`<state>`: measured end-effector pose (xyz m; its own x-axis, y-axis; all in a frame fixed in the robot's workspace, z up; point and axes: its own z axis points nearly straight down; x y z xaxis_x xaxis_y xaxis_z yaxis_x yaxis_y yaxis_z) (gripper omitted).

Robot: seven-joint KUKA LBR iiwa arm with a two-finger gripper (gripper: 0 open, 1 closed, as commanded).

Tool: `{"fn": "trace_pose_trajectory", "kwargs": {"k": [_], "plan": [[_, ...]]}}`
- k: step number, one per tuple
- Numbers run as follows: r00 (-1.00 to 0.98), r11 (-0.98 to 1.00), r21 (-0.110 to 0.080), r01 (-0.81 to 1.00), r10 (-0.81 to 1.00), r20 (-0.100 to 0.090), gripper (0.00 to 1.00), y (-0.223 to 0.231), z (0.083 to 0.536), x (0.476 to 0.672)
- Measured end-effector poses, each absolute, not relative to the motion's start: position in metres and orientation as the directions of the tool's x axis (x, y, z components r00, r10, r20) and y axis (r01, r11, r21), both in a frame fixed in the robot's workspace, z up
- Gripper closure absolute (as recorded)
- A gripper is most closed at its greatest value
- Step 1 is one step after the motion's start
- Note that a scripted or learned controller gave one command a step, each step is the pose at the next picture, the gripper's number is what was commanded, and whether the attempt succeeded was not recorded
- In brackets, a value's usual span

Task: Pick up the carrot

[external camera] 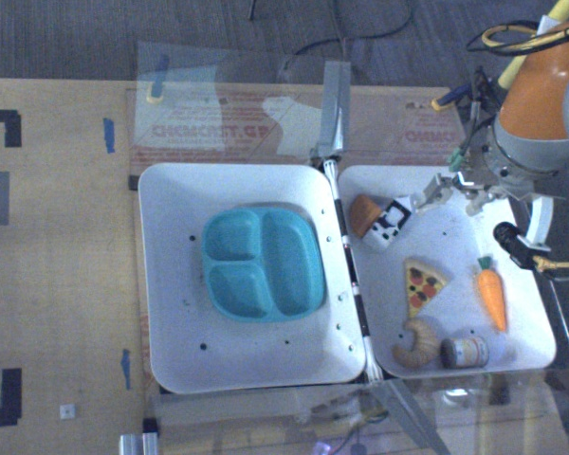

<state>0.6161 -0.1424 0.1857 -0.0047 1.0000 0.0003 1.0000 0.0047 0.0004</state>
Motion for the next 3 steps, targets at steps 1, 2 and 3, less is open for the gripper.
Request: {"fn": "trace_pose_trajectory", "kwargs": {"k": [1, 2, 3], "plan": [[-0.05, 0.05, 0.001, 0.999, 0.999, 0.0, 0.0, -0.204, 0.222, 0.569], [-0.013, 0.013, -0.004, 1.0, 1.0, 0.009, 0.0, -0.219, 0.102, 0.513], [-0.008, 0.008, 0.002, 1.0, 1.0, 0.003, 1.0, -0.223, 0.113, 0.513]]}}
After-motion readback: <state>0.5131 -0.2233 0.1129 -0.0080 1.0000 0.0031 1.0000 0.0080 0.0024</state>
